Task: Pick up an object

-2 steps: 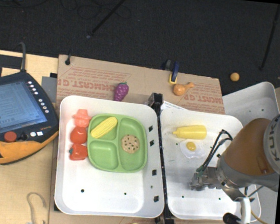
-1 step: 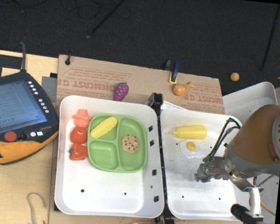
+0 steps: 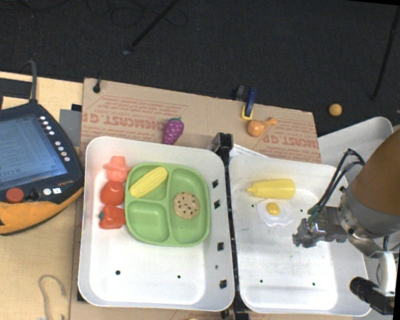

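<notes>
1. The dark metal two-finger gripper (image 3: 305, 236) hangs low over the right half of the right shallow white plastic bin (image 3: 314, 294); whether it is released or clenched cannot be told, and nothing shows between its tips.
2. The grey arm with the orange-brown band (image 3: 386, 180) enters from the right edge. It bends down toward the bin, with black cables looping along the wrist.
3. Just left of the gripper, apart from it, lies a flat glossy toy fried egg with a yellow yolk (image 3: 273, 211) on the bin floor.
4. Just above the egg rests a smooth yellow plastic oblong (image 3: 272, 188), a banana- or bottle-like shape lying on its side.
5. The left shallow white plastic bin (image 3: 143, 278) holds a green plastic divided plate (image 3: 153, 226).
6. One plate compartment carries a ridged yellow toy corn cob (image 3: 147, 180); another holds a round tan toy cookie with dark chips (image 3: 186, 205).
7. A lumpy red-orange toy figure (image 3: 113, 192) lies beside the plate's left edge, inside the same bin.
8. On the brown cardboard sheet (image 3: 204, 120) behind the bins sit a knobbly purple toy grape bunch (image 3: 172, 130) and a small orange pear-shaped toy (image 3: 259, 126).
9. A grey-and-orange teach pendant with a screen (image 3: 20, 164) rests on the wooden bench at far left.
</notes>
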`<action>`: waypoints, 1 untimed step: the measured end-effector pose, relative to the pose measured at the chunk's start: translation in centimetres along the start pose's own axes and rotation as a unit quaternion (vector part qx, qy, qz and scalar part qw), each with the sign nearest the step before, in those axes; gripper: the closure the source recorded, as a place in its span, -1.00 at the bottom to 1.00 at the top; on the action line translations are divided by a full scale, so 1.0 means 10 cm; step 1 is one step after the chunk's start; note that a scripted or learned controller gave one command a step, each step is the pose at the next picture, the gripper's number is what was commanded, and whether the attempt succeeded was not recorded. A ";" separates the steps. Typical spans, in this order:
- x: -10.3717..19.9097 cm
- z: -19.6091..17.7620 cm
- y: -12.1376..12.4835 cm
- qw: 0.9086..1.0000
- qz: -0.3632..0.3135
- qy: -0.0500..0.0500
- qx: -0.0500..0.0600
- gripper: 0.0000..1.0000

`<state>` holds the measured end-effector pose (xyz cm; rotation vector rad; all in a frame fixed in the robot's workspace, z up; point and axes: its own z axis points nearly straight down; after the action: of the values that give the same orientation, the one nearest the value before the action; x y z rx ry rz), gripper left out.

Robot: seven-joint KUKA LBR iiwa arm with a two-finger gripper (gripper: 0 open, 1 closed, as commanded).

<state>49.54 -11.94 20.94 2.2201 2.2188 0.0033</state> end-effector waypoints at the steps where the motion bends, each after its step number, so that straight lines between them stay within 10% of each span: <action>1: -0.01 -0.19 0.01 1.000 0.000 0.000 0.002 1.00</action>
<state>49.59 -12.05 22.84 2.2216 2.2210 0.0007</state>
